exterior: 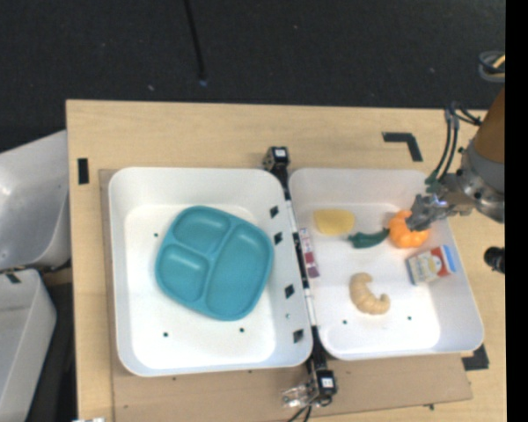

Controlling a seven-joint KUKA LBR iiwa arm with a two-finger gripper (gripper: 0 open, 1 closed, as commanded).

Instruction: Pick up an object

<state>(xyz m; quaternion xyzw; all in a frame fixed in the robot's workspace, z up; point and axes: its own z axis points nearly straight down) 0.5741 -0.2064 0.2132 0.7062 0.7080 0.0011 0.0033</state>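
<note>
Altogether, two white bins on the table [246, 130]. Left bin [132, 236]: one teal divided plate [215, 262], central, bare floor all round. Right bin [449, 323]: one yellow piece [333, 222], one orange carrot-like toy [403, 234] with green stem, one croissant [369, 294], one small carton [430, 264] near the right wall. Claw [425, 209] sits at the orange toy; its opening cannot be judged.

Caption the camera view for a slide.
Gripper poised over an orange toy in the right bin; teal plate in the left.
</note>
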